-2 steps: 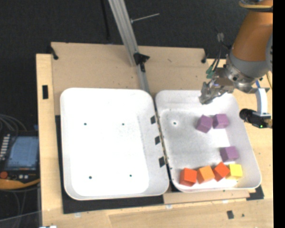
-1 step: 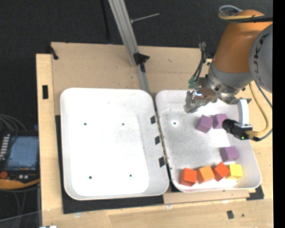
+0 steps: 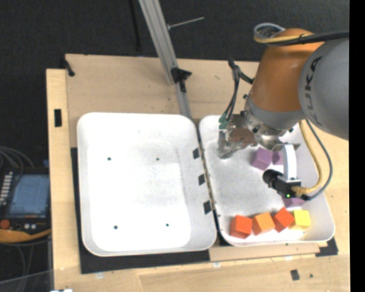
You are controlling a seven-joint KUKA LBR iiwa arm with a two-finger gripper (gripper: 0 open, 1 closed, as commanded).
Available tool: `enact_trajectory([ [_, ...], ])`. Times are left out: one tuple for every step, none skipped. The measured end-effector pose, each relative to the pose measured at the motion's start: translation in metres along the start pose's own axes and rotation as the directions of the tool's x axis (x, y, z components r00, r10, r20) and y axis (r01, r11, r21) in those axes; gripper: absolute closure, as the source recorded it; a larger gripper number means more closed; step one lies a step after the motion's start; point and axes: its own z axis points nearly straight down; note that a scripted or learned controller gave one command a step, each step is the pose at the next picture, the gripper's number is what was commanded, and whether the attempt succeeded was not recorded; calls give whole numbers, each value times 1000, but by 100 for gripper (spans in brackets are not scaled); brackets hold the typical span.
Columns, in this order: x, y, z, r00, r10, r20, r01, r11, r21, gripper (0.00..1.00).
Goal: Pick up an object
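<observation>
Blocks are what you are after here: small coloured cubes lying in the right-hand shallow white plastic bin (image 3: pixel 231 181), which serves as your landmark. Along that bin's near wall you have a row of 4, seemingly touching one another: a red-orange cube (image 3: pixel 241 225), a lighter orange cube (image 3: pixel 263 222), a red cube (image 3: pixel 283 218) turned slightly on its corner, and a yellow cube (image 3: pixel 302 218) at the row's right end. They look pushed against the wall, which would make them awkward to close on from that side. Near the bin's middle, a pale purple cube (image 3: pixel 263 159) sits alone, with a second purple shape just right of it that you cannot make out clearly. The cubes look matte and hard-edged, probably foam or painted wood; flat faces should suit 2 flat pads. The two-finger gripper (image 3: pixel 231 143) hangs over the bin's far left part, just left of the purple cube and apart from it; you cannot tell how the claw is set, since the metal parts blur together under the wrist, and nothing shows between them. The grey arm with its orange band (image 3: pixel 286 72) covers the bin's far right corner. Left of your landmark, the other shallow white bin (image 3: pixel 140 181) has a smooth, faintly speckled floor with 4 dark dots. The purple cube looks like your nearest candidate.
</observation>
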Motion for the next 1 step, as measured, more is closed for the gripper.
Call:
enact_trajectory([
  [36, -21, 7, 1000, 1, 1, -1, 1000, 0, 100],
])
